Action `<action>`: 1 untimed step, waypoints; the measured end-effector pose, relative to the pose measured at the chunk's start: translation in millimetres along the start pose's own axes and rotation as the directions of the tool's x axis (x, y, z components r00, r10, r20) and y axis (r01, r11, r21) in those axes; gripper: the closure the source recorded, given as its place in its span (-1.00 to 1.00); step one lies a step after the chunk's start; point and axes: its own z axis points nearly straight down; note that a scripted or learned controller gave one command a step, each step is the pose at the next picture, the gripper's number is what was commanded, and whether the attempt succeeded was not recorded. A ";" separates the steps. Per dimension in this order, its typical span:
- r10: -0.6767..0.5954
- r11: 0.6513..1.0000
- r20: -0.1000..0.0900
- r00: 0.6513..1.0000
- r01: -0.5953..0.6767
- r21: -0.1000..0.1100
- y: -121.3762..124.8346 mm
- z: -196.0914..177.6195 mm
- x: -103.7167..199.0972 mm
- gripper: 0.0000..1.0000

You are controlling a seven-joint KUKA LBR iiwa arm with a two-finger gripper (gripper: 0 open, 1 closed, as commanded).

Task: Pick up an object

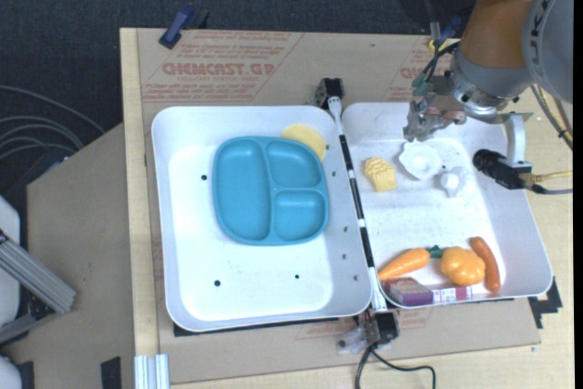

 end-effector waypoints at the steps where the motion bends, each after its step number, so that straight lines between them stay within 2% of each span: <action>1: 0.000 1.000 -0.001 1.000 0.000 0.001 -0.4 0.7 0.1 -1.00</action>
